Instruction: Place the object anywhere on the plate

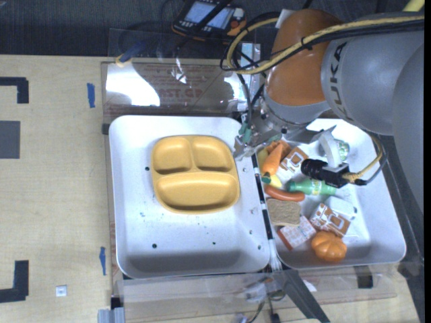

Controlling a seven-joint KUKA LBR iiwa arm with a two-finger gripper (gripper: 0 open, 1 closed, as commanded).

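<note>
This is a robotics lab or test cell, not a home kitchen. A pale plywood bench (pixel 47 200) carries black square markers and strips of blue tape. Two shallow white plastic bins (pixel 135 234) sit side by side on it, one holding a yellow three-compartment plastic plate (pixel 194 173), the other a heap of toy food (pixel 306 200). A large grey industrial arm with an orange band (pixel 303 59) trails bundled cables, and a handheld control pendant with a lit screen (pixel 205 15) lies beyond the bench.

Yellow three-compartment plate (pixel 195 173) flat in the left bin (pixel 135 247)
</note>
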